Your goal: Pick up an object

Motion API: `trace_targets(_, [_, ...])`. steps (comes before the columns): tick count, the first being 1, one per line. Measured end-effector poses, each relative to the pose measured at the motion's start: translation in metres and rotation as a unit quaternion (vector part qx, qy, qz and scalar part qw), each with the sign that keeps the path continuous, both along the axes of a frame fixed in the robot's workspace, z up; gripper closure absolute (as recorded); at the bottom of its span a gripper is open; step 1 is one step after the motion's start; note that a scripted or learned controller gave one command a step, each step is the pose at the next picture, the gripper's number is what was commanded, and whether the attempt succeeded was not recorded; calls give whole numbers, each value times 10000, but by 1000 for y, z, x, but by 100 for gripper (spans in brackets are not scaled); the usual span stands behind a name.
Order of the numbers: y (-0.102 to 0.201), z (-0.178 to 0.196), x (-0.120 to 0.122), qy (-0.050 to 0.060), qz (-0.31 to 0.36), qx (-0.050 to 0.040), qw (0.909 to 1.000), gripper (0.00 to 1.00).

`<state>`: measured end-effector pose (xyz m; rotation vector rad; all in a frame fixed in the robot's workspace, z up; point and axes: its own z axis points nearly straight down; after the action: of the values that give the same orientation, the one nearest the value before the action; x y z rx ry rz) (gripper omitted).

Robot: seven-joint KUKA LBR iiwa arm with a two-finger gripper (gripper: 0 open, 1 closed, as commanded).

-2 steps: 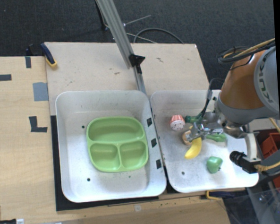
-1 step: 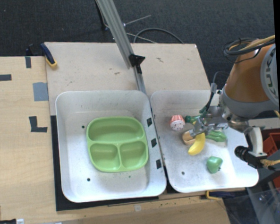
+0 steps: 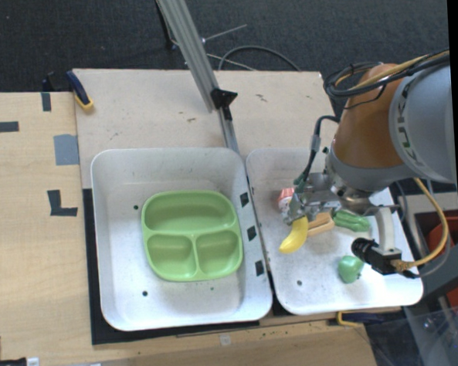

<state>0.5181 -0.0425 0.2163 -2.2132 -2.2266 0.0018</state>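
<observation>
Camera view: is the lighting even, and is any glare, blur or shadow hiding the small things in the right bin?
Camera view: lighting is soft and even, with no strong glare on the white bins; the green tray is sharp enough to show its compartments; the arm is soft-edged and covers part of the right bin, throwing faint shadow near the yellow banana; the small green toy looks slightly blurred.

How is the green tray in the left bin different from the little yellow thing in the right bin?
The green tray is large, flat and split into three compartments; the yellow piece is small, curved and solid. The tray lies alone in the left bin; the yellow piece sits among other small items under the hand in the right bin. Both rest on bin floors.
</observation>
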Motion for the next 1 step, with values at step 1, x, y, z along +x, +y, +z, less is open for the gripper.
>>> trace_targets(1, [48,12,11,-7,5,4,10000,100])
